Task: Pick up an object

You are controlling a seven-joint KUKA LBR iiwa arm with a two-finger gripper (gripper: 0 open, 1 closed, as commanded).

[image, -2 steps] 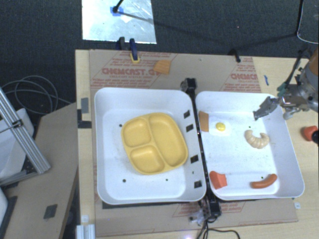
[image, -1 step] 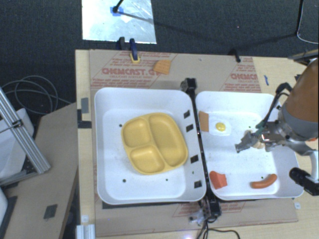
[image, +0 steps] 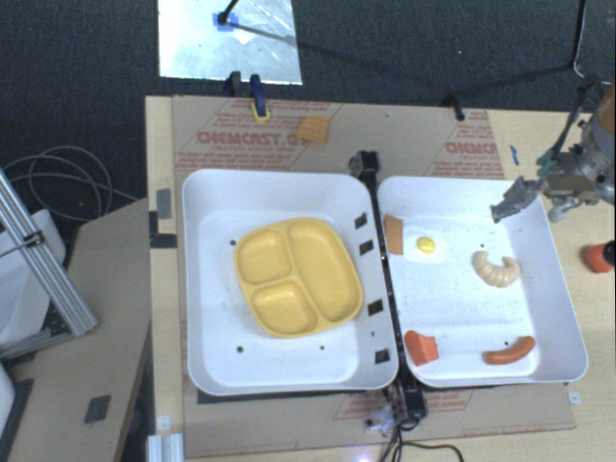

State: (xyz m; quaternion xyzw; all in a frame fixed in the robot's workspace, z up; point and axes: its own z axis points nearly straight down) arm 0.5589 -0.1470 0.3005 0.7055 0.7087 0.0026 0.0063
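Note:
The right bin holds several toy foods. A fried egg lies near its left wall, next to a brown slice. A pale croissant-like piece sits in the middle. An orange-red block and a sausage lie along the front. My gripper hangs over the bin's back right corner, above and to the right of the croissant piece. Its two fingers stand apart, open, with nothing between them.
The left bin carries a yellow divided plate. A black divider with clips runs between the bins. An orange-brown piece lies on the bench behind the left bin. A red object sits right of the bins.

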